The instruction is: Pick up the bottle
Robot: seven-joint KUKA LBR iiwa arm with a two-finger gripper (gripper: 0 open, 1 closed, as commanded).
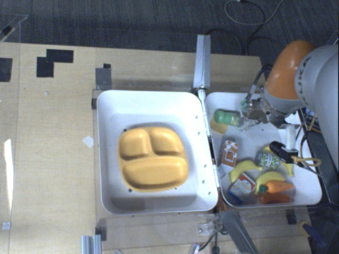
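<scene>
Nearest us, along the front wall of the right bin [312, 197], we saw a tight heap: an orange carrot-shaped piece [275, 187], smooth and tapered, a curved yellow banana [242, 168] beside it, and a small round container [241, 187] with a printed lid tucked between them; a can [267, 157] lay just behind, its label too blurred to read; a small brown carton [229, 152] leaned by the dividing wall. In the left bin [106, 142] sat a glossy yellow tray [152, 157], moulded in three rounded compartments. Farther back in the right bin lay the bottle [224, 118] on its side, pale yellow body, green end pointing right; the gripper [248, 114] was down right at that green end, but glare and the metal wrist hid the fingers, so whether they stood apart or clamped we could not tell; the grey arm [318, 83] with its orange band ran off the right edge.
</scene>
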